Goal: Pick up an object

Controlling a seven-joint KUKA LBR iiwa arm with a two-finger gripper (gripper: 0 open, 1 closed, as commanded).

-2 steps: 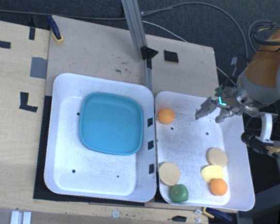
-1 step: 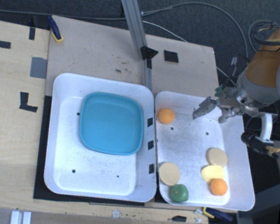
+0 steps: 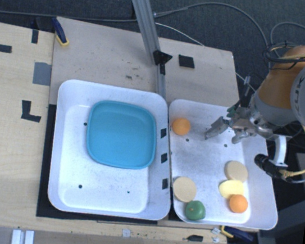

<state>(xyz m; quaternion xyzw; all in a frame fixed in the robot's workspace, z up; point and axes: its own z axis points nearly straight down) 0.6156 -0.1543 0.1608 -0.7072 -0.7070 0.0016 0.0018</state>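
Note:
My gripper [image 3: 223,135] hangs over the upper part of the right bin [image 3: 209,161], fingers spread open with nothing between them. An orange ball [image 3: 181,126] lies to its left near the bin's upper left corner. Further down lie a tan disc [image 3: 184,189] and a green ball [image 3: 195,210] at the lower left. At the lower right sit a beige disc [image 3: 236,171], a yellow piece [image 3: 231,188] and a small orange ball [image 3: 237,203].
The left bin [image 3: 63,151] holds a blue square plate [image 3: 121,134]. A grey metal bar [image 3: 149,27] slants down to the bins' shared edge. Cables loop behind the arm [image 3: 285,87] at the upper right.

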